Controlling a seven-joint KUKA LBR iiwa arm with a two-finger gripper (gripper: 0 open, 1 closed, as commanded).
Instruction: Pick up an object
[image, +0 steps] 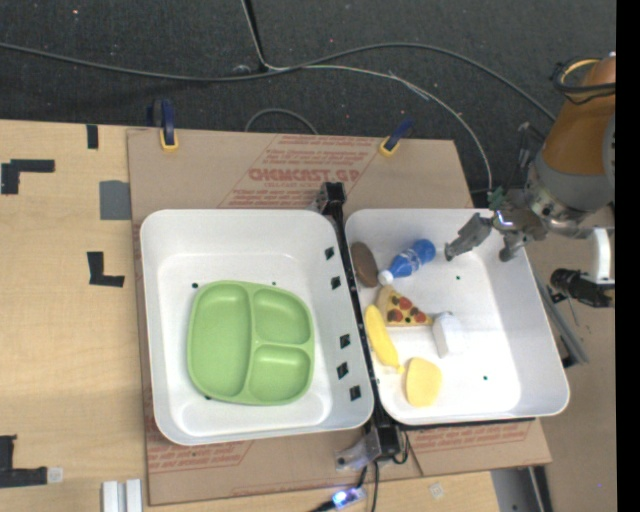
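Gripper (487, 237) spread open, holding nothing, near blue bottle (411, 257), above pizza slice (402, 310) and banana (380, 337).

A wooden bench (60, 330) is being covered in part by a cardboard sheet (290, 175); two white bins are being borne on the sheet, the left bin (160, 300) and the right bin (520, 330) touching side by side; black tape marks (100, 268) are lying on the bare wood.
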